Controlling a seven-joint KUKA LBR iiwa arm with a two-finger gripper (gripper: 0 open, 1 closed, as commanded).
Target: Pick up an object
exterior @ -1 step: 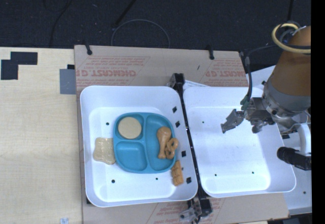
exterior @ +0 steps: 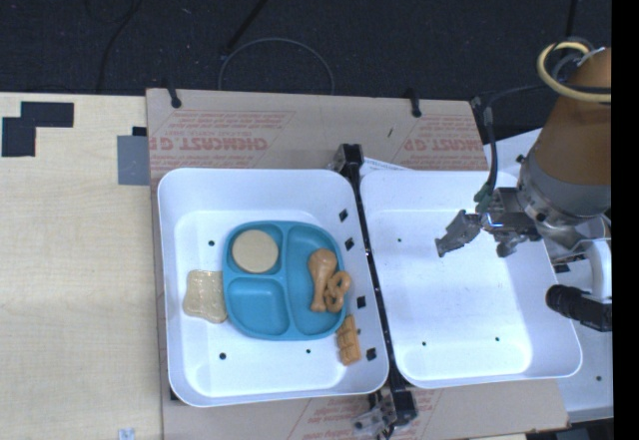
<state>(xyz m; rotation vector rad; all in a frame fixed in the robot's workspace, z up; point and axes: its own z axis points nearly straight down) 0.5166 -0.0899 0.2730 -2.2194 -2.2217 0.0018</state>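
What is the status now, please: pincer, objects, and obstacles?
Pincer over right bin, nothing between fingers. Objects in left bin: blue tray with round cookie, pretzel. Divider lies between.

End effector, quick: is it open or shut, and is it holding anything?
End effector: over the right bin, with nothing seen in it; whether it is open or shut cannot be told.

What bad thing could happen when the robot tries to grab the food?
The gripper hangs over the right bin, while the food sits in the left bin, so it may grab nothing. The pretzel lies in the blue tray; grabbing it might drag the tray.
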